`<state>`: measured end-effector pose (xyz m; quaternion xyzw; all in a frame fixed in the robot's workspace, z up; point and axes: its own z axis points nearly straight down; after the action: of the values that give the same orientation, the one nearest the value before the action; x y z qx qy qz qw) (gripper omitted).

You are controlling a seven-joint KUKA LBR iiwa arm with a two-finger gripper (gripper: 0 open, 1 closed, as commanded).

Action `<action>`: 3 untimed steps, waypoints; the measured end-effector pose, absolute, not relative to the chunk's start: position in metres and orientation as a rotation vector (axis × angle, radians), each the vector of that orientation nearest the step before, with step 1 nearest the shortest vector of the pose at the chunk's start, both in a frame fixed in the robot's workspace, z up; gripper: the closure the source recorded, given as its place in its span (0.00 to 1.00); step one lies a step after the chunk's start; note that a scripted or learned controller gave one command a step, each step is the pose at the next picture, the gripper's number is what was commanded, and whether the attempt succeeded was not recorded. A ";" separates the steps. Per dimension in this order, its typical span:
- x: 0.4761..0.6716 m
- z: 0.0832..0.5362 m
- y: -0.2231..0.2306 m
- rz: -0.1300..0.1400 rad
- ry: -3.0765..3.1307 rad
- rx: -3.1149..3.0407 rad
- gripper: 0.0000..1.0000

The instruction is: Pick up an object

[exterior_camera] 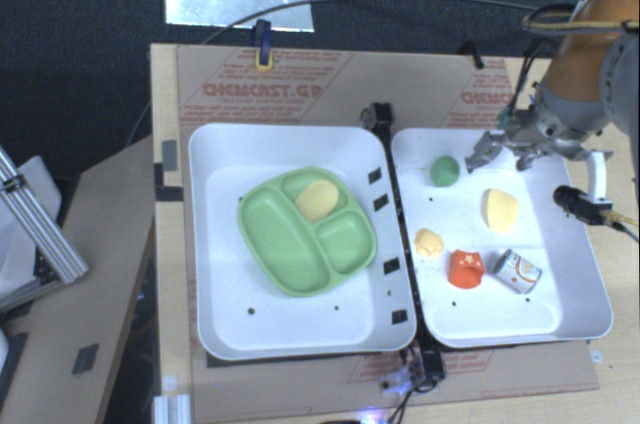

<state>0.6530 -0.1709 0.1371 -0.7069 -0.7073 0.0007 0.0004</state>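
We see robotics lab: white bins clamped on cardboard-covered bench, trailing cables, aluminium framing.

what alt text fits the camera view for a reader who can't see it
A grey robot arm's tool hovers over the right white bin, near a green ball, with yellow, orange-red and silver items lying loose. The left white bin holds a green divided tray with a yellow item in one compartment.

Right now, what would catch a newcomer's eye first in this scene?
The green divided plate in the left bin, with a yellow object in its top compartment. Then the right bin's scatter: green ball, red object, small can, with the gripper hovering near the ball.
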 end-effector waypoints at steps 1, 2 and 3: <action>0.655 0.151 -0.171 -0.005 -2.228 -2.224 1.00; 0.657 0.213 -0.179 -0.006 -2.227 -2.226 1.00; 0.659 0.244 -0.179 -0.005 -2.230 -2.221 1.00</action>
<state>0.6586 -0.1793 0.2439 -0.7056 -0.7086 -0.0017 -0.0028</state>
